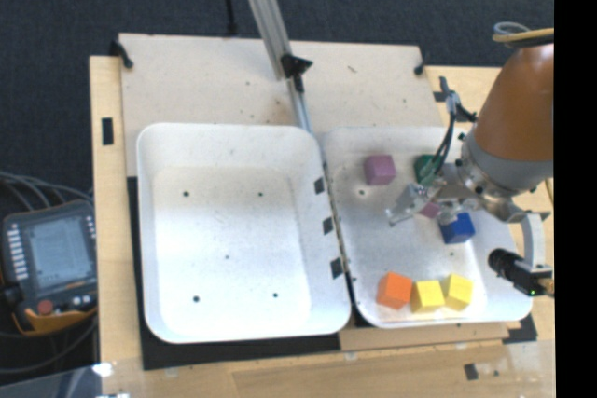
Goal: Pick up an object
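Note:
In the right bin (pixel 359 312) lie a purple cube (pixel 379 169) at the back, a green object (pixel 426 168) partly hidden by the arm, and a blue cube (pixel 457 227). An orange cube (pixel 395 290) and two yellow cubes (pixel 428 295) (pixel 459 291) line the front. My gripper (pixel 413 203) hangs low over the bin's middle, between the purple cube and the blue cube, just left of the blue one. A small pinkish piece (pixel 430 211) shows right beside it; whether it is held cannot be seen.
The left bin (pixel 149 200) stands next to the right one. A slanted metal pole (pixel 266 14) rises behind the bins. A teach pendant (pixel 51 256) lies off the bench at the left. The arm's body (pixel 518 121) covers the right bin's right edge.

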You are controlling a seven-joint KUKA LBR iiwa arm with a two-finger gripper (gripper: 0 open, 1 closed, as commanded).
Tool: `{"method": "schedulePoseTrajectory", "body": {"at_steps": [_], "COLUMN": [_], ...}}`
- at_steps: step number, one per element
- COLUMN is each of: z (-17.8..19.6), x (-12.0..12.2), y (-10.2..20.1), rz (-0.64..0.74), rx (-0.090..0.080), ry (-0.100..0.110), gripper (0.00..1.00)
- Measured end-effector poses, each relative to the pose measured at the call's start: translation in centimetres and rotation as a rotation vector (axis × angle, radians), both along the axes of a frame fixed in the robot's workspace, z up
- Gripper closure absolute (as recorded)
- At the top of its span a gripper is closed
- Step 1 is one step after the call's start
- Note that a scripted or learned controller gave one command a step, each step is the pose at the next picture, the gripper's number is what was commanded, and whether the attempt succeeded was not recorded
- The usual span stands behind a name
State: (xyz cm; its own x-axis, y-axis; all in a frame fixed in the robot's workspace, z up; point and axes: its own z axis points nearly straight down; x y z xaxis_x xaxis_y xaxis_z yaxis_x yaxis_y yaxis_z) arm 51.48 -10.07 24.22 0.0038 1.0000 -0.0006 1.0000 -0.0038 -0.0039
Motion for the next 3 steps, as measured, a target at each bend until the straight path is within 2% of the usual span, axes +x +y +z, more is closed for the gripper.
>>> {"method": "schedulePoseTrajectory", "body": {"at_steps": [1, 2, 3], "z": [-6.1, -11.4, -10.0], "x": [0.0, 0.1, 0.3], "y": [-0.8, 0.1, 0.0], "rz": [0.002, 0.001, -0.005], "rx": [0.0, 0.001, 0.0], "ry": [0.001, 0.001, -0.009], "gripper": [0.0, 0.0, 1.0]}}
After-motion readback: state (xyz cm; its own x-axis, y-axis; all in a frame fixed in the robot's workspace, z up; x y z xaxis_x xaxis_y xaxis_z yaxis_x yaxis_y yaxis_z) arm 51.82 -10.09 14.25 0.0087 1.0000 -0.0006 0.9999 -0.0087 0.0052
